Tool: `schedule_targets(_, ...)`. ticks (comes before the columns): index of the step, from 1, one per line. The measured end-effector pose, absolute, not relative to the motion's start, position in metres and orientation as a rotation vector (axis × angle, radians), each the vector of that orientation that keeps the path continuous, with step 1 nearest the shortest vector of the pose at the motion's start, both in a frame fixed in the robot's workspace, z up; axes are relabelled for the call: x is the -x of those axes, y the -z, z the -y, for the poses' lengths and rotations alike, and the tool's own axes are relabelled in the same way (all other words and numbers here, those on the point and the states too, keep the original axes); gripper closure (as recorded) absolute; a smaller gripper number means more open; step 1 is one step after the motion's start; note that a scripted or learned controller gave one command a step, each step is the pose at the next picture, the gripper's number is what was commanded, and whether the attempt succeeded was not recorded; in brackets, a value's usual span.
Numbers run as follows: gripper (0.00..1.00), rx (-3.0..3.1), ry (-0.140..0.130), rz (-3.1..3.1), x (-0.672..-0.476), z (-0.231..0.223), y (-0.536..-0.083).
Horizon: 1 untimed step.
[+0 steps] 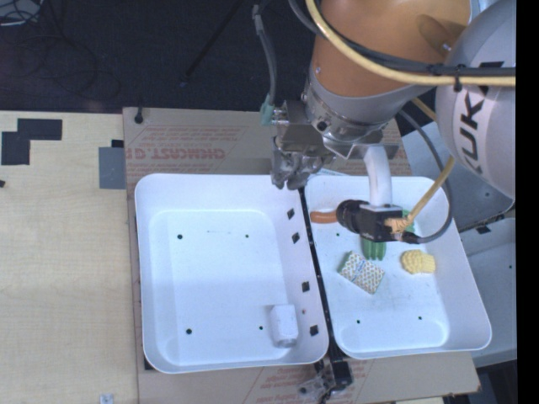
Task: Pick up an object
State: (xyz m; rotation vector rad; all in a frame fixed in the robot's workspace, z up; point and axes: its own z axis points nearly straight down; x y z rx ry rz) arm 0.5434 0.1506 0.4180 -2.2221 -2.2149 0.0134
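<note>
The end effector [290, 173] hangs over the far left corner of the right bin [459, 314]; spread or pressed together, I cannot tell. Inside that bin lie a yellow lump [418, 263] and a checkered pad [362, 273].

place: robotics lab | cues: KUKA arm [493, 99], white bins [210, 268], cardboard-topped bench [194, 137]

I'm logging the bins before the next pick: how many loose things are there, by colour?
White block, left bin: 1
Orange piece, right bin: 1
Green piece, right bin: 1
Yellow lump, right bin: 1
Patterned pale square, right bin: 1
Total: 5
</note>
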Motion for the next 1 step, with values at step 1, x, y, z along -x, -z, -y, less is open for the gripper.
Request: schedule_targets(1, 1.0, 2.22, -0.013, 2.216, -0.4726, -0.1054, -0.3764)
